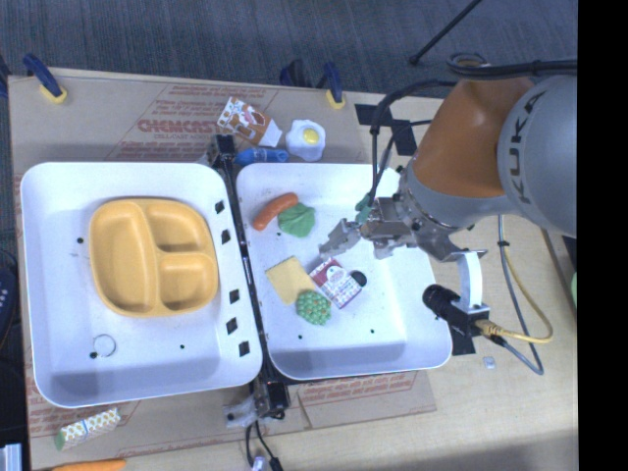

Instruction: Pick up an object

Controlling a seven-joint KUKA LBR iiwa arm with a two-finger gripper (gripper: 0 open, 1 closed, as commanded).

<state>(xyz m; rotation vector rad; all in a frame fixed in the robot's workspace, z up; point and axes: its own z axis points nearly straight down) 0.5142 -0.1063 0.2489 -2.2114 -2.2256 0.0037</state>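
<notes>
The right bin (392, 346) holds several small items: an orange sausage (275, 209), a green leafy piece (296, 220), a yellow cheese slice (287, 280), a green round ball (313, 307) and a red-and-white box (337, 285). My gripper (337, 240) hangs over the middle of this bin, just above and behind the red-and-white box and right of the green leafy piece. Nothing is visibly held in it. The grey arm with its orange band (471, 145) covers the bin's right rear corner.
The left bin (49, 361) holds a yellow divided tray (155, 255). Behind the bins lie a small carton (241, 119), a blue object (260, 155) and a white-and-yellow toy egg (307, 138). A yellow cable (525, 322) loops at the right of the bench.
</notes>
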